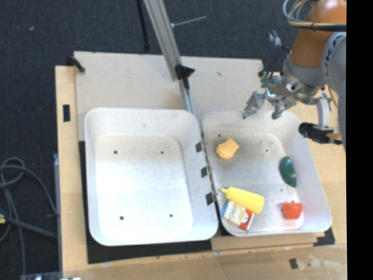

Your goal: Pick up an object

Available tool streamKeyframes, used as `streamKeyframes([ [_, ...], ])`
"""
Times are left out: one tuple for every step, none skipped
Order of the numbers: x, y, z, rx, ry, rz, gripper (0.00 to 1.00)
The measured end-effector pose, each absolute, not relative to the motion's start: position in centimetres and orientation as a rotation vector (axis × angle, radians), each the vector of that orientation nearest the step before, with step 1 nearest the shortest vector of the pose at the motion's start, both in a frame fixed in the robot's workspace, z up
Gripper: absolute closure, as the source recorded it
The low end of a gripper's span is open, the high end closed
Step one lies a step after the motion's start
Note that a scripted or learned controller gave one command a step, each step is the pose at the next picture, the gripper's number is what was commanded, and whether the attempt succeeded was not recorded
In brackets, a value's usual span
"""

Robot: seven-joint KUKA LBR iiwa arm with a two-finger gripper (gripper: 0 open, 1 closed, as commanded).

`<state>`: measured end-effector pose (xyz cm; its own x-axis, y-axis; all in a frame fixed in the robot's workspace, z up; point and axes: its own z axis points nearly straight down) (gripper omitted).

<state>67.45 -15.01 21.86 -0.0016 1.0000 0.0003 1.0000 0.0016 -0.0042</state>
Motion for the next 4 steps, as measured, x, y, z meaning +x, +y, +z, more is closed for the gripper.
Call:
streamKeyframes([
  [67.5, -15.0, 22.2, -2.218, -2.228, 0.003, 0.00],
  [67.5, -15.4, 16.0, -2.220, -2.222, 0.006, 0.00],
  [67.4, -15.5, 10.8, -2.220, -2.222, 0.005, 0.00],
  [67.6, -15.6, 12.3, -2.224, -2.230, 0.000, 1.00],
])
